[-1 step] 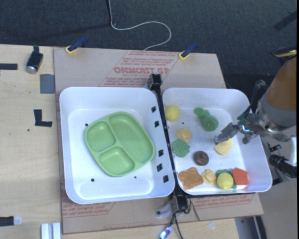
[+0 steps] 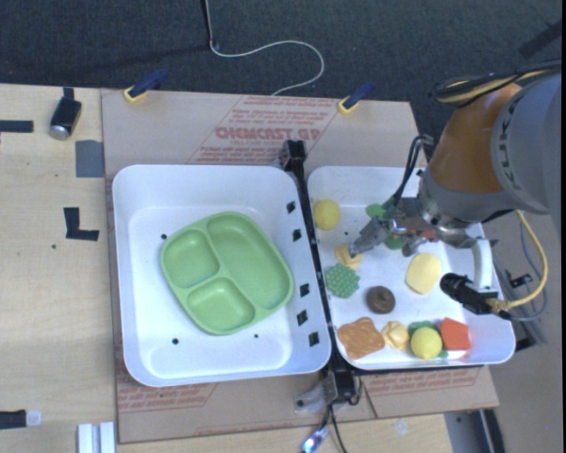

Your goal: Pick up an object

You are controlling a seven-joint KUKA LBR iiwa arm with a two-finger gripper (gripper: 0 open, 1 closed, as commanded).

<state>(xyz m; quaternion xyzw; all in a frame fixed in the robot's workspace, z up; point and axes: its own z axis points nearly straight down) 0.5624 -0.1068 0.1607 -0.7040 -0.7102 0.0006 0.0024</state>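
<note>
Objects for picking lie in the right bin (image 2: 491, 352): we count a yellow ball (image 2: 326, 214), a green ruffled piece (image 2: 341, 279), a brown doughnut (image 2: 381, 299), a pale yellow lump (image 2: 423, 274), a toast-coloured slice (image 2: 360, 338), a small yellow chunk (image 2: 395, 334), a yellow-green ball (image 2: 426, 342) and a red block (image 2: 455, 336). We see the gripper (image 2: 366, 243) low over this bin, near the green ruffled piece; whether its fingers are spread or closed we cannot tell at this slant, and we see nothing between them. A small green item near the wrist is partly covered by the arm (image 2: 476, 149) and hard to identify. The left bin (image 2: 141, 196) holds a green divided tray (image 2: 226, 272). Both bins rest on a cardboard sheet (image 2: 264, 130) clipped to a wooden bench (image 2: 38, 281), with dark carpet (image 2: 94, 17) beyond.
</note>
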